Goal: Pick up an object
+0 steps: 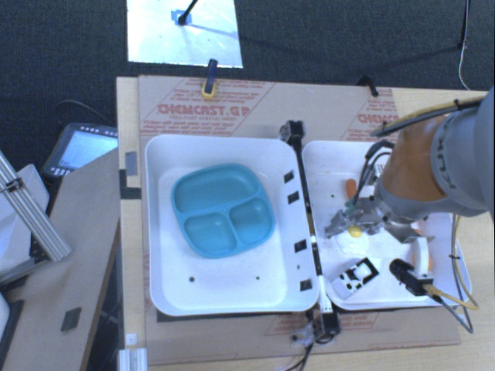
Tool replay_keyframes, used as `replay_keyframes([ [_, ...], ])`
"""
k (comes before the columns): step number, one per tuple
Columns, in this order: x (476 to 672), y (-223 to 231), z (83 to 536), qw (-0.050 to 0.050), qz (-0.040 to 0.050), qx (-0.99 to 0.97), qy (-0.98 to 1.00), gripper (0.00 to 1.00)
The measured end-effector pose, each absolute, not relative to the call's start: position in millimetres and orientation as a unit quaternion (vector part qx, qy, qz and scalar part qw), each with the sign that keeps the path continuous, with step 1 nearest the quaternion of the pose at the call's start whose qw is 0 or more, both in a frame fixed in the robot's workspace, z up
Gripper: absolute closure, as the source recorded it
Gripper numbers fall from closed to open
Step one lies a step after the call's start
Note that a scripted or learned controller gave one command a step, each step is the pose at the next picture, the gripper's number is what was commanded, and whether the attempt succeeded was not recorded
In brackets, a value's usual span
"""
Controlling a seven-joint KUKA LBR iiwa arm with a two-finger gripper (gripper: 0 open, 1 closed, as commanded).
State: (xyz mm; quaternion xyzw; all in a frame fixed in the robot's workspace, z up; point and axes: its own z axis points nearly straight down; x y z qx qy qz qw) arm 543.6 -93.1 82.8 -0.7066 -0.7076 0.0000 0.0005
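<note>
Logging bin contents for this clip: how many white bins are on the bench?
2. The left bin holds a blue tray; the right bin lies under the arm, which may hide small items.

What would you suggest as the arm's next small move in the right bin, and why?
Probably a short straight descent onto the small yellow object, then closing. The gripper sits low in the right bin, right at that object, but the view does not show it between the fingers. The orange piece and the black-and-white block lie apart, so they should not interfere.
</note>
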Motion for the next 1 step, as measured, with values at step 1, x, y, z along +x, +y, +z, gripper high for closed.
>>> replay_keyframes([
  [1,547.7,-93.9,99.1,-0.005,-0.0037,-0.707,-0.708,1.00],
])
